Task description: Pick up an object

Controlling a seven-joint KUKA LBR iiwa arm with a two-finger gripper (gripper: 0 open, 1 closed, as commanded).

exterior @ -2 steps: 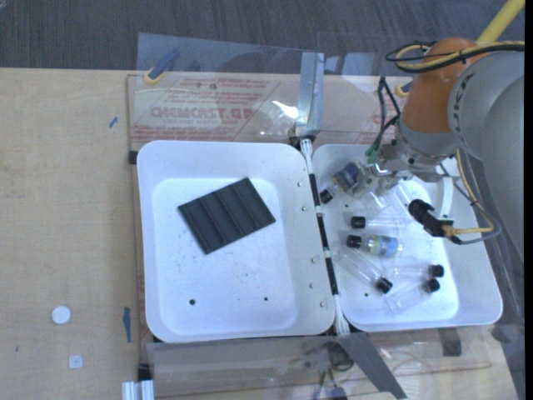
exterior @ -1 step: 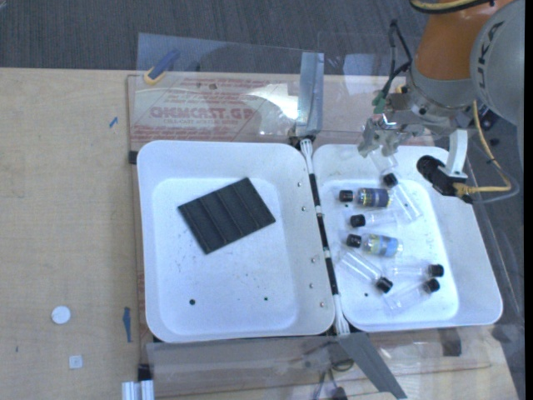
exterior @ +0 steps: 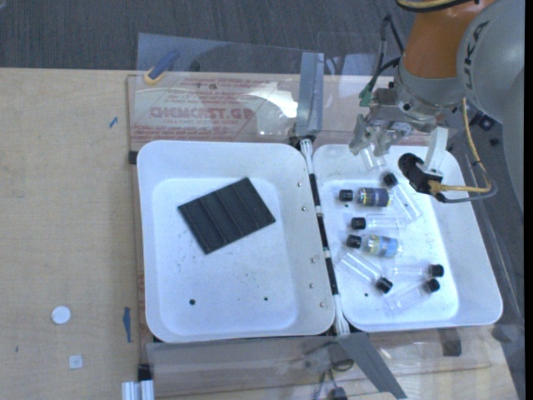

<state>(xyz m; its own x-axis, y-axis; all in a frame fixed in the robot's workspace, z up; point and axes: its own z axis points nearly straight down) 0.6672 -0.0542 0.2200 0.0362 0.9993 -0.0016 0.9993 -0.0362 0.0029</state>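
End effector [exterior: 376, 137] above right bin's [exterior: 475, 248] far edge, open or closed impossible to tell. Small clear vials [exterior: 375, 197] scattered close together below: likely to roll or slip away.

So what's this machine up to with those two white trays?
A grey and orange robot arm reaches in from the right, its gripper poised over the far end of the right bin. That bin holds a scatter of small clear vials with black caps. The left bin holds a flat dark ribbed pad. The job is to pick something up; nothing is seen between the fingers yet.
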